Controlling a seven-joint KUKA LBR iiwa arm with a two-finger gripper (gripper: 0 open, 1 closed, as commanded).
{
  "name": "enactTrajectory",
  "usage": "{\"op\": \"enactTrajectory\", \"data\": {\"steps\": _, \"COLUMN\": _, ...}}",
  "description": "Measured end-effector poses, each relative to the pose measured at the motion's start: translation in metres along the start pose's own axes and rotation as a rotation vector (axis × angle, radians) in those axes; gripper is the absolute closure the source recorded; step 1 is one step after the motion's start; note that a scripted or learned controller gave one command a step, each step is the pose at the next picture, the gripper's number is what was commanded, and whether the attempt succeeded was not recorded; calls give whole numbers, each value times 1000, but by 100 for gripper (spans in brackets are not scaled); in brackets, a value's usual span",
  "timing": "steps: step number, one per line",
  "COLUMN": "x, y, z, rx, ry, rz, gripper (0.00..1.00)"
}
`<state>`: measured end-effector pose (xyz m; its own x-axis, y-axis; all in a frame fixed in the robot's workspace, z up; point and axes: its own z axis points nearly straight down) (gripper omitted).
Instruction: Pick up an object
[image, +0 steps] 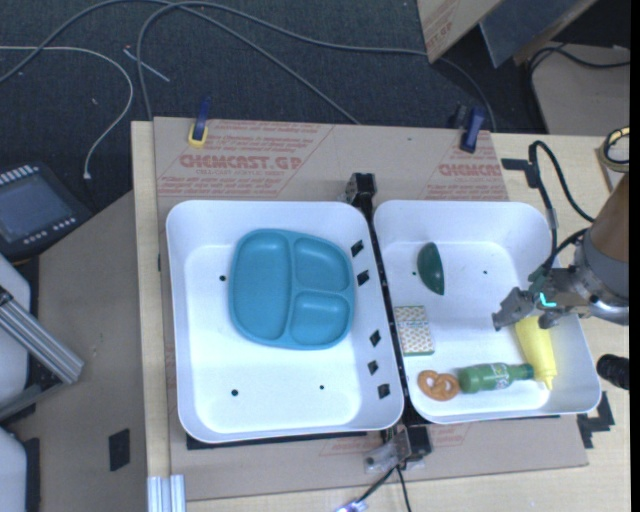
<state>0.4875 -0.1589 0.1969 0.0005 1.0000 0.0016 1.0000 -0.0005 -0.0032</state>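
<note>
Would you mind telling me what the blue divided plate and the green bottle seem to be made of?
The blue divided plate looks like moulded plastic with a matte finish: uniform colour, soft rounded ridges, no sharp glare. The green bottle looks like glossy plastic, perhaps a toy, judging by small highlights along its side; glass cannot be excluded.

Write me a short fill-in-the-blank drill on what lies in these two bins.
1. The blue divided plastic plate lies in the ____ white bin.
2. The green plastic bottle lies between the yellow plastic bottle and the brown ____.
3. The gripper hangs over the ____ white bin.
4. The dark green leaf-shaped piece lies ____ the speckled sponge in the view.

Missing words: left; pretzel; right; above
</note>
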Motion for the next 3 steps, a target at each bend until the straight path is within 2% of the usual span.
{"op": "enactTrajectory", "data": {"steps": 1, "x": 0, "y": 1, "z": -1, "rx": -2, "ry": 0, "rz": 0, "gripper": 0}}
{"op": "enactTrajectory", "data": {"steps": 2, "x": 8, "y": 1, "z": 45, "rx": 3, "ry": 2, "rz": -1, "gripper": 0}}
{"op": "enactTrajectory", "data": {"steps": 3, "x": 5, "y": -1, "z": 108, "rx": 4, "ry": 2, "rz": 0, "gripper": 0}}
